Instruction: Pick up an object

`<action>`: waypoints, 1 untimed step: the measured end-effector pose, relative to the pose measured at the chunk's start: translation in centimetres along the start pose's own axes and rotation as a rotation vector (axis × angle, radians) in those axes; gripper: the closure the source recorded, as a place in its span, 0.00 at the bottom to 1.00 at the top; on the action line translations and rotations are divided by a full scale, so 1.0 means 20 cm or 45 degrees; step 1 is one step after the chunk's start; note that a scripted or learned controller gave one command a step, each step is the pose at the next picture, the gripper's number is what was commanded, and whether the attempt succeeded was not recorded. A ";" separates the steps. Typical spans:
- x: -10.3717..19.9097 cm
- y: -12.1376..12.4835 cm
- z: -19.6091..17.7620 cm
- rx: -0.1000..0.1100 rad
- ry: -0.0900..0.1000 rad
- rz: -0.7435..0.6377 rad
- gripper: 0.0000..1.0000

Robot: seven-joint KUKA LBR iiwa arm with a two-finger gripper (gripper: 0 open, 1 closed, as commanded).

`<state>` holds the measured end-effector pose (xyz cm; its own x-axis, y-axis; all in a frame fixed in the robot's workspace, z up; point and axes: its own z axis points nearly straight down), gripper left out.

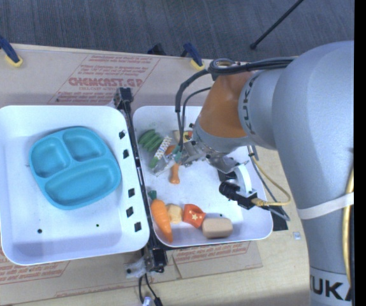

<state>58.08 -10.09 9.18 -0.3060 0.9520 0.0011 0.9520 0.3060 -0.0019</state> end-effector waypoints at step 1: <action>0.00 0.00 -0.05 0.004 0.000 -0.006 1.00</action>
<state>58.06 -10.13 10.16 -0.3107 0.9505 0.0007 0.9505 0.3107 -0.0053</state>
